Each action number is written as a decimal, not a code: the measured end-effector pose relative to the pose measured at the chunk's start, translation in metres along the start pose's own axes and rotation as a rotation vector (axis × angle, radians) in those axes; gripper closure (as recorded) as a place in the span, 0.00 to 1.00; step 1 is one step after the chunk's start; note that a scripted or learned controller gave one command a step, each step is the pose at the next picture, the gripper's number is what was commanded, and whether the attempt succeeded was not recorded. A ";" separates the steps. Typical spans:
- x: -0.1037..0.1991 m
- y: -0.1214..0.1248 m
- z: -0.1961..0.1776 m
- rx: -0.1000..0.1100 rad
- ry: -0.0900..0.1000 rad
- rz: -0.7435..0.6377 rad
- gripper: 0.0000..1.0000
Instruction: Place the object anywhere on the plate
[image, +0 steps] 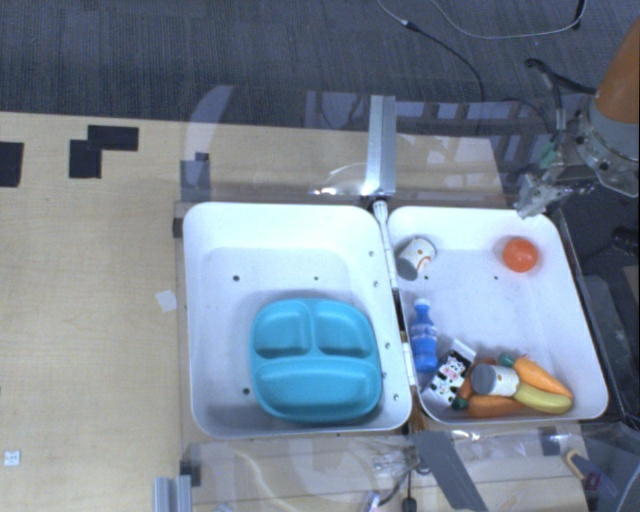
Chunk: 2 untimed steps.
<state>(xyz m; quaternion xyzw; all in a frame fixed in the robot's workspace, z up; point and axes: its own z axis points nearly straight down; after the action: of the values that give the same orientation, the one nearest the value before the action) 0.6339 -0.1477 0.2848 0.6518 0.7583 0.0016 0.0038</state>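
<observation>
The blue plate (316, 360) lies in the left bin (215, 240), toward that bin's near edge, with nothing on it, so no object has been placed yet and the step in hand looks like picking one from the right bin (470, 225). The gripper (535, 195) hangs over the far right corner of the right bin, just above its rim, and nothing is seen between its fingers; how far it is open cannot be told, since it is small and partly lost against the dark frame behind. The orange ball (519, 254) sits alone near that far right corner, closest to the gripper and well apart from everything else, which makes it the easiest choice. A cup (415, 256) lies on its side by the dividing wall, and a blue bottle (424, 335) rests along that wall nearer the front. The toy carrot (540, 375), banana (540, 400) and other small pieces crowd the near right corner, touching one another, so a grasp there risks catching two things. Coming straight down centred over the ball should help, as a round thing may roll from an off-centre pinch.
</observation>
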 end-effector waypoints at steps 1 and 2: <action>0.060 -0.012 0.045 0.003 0.003 0.029 1.00; 0.148 0.024 0.051 0.001 0.003 -0.045 1.00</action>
<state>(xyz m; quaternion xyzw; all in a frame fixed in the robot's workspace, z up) 0.6356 0.0017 0.2335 0.6344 0.7730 0.0022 0.0023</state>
